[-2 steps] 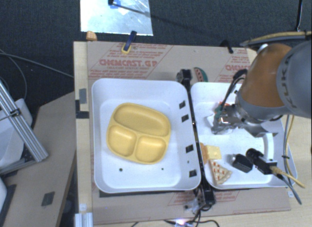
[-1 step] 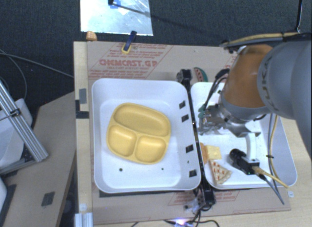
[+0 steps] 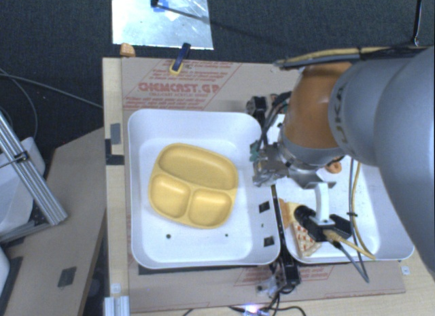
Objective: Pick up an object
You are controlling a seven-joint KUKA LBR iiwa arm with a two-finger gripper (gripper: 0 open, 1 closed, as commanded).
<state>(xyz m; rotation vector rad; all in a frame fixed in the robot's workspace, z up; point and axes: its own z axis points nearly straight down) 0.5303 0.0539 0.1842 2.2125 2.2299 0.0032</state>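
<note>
A yellow divided plate (image 3: 192,185) lies flat in the left white bin (image 3: 197,123), left of its middle. My gripper (image 3: 264,169) hangs over the divide between the two bins, just right of the plate's right edge and not touching it. A pale orange, pizza-like piece (image 3: 304,240) lies at the front left of the right bin (image 3: 387,248), below the wrist. A small orange thing (image 3: 334,167) peeks out beside the arm in the right bin. The arm hides most of that bin.
Two small black squares (image 3: 264,207) sit near the left bin's right wall. A cardboard sheet (image 3: 178,88) lies under the bins, with a blue and yellow item (image 3: 180,58) at its far edge. A shiny metal plate (image 3: 162,7) lies beyond it.
</note>
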